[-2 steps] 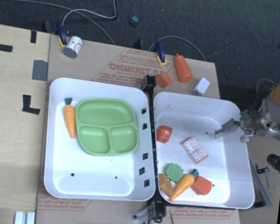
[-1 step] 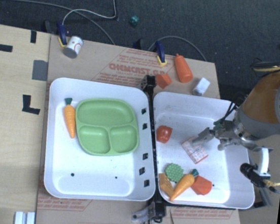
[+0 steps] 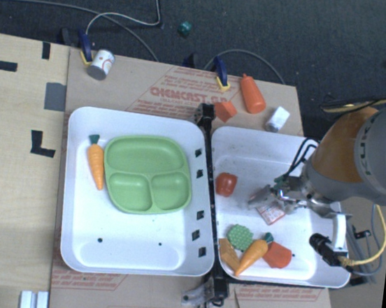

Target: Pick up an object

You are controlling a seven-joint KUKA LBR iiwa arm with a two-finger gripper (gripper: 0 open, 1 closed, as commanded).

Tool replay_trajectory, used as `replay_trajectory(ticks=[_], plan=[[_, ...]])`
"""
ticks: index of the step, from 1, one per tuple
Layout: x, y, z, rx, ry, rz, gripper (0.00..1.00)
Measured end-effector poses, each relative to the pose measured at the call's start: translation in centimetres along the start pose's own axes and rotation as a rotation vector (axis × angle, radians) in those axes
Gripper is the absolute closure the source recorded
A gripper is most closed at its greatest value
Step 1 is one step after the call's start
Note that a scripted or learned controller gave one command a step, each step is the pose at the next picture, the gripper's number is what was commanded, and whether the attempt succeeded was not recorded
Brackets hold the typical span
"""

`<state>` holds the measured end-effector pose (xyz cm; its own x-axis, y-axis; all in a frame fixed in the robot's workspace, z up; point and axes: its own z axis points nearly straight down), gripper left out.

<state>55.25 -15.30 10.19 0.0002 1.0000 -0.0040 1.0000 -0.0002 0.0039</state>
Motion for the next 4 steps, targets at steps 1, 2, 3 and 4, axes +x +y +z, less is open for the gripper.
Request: replay_trajectory(ticks=[1, 2, 3, 4], plan=[[-2.9, -1.5, 1.5, 0.0, 0.002, -0.001, 0.0], [-0.6, 0.0, 1.5, 0.0, 0.001, -0.001, 0.0], [-0.6, 0.0, 0.6, -0.001, 0.0, -0.002, 1.0], [9.4, -4.2, -8.3, 0.005, 0.005, -0.003, 1.0]])
